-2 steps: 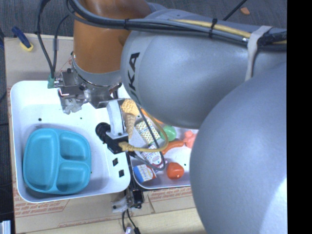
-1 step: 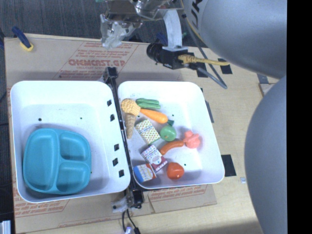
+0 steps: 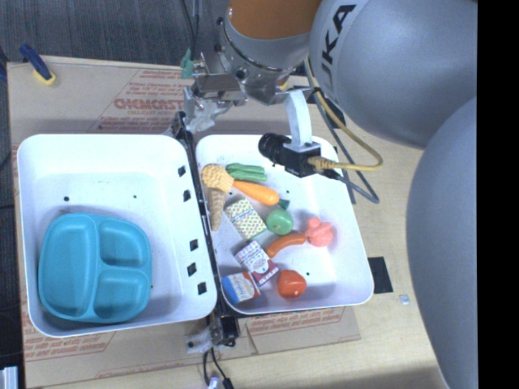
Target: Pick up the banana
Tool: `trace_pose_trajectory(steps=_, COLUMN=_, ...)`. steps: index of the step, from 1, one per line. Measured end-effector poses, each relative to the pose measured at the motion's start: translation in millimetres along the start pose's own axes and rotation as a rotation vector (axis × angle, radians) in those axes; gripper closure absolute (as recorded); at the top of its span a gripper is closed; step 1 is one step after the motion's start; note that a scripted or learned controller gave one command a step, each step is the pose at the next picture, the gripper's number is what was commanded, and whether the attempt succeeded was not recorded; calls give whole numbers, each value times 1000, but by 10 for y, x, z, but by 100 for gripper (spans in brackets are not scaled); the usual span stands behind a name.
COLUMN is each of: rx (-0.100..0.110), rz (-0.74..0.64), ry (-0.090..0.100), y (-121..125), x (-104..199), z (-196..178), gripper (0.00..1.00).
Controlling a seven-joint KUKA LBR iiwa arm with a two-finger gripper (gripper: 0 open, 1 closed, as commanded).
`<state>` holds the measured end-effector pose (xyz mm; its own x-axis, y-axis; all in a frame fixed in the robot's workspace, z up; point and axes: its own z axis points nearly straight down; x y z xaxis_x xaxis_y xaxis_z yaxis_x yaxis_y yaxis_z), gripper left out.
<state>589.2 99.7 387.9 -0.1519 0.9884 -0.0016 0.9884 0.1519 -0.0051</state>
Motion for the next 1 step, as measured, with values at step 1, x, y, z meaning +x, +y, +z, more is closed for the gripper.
trace_pose_trajectory(steps=1, rx=0, rz=-10, ry=1, y=4, x=21, z=-112, gripper=100)
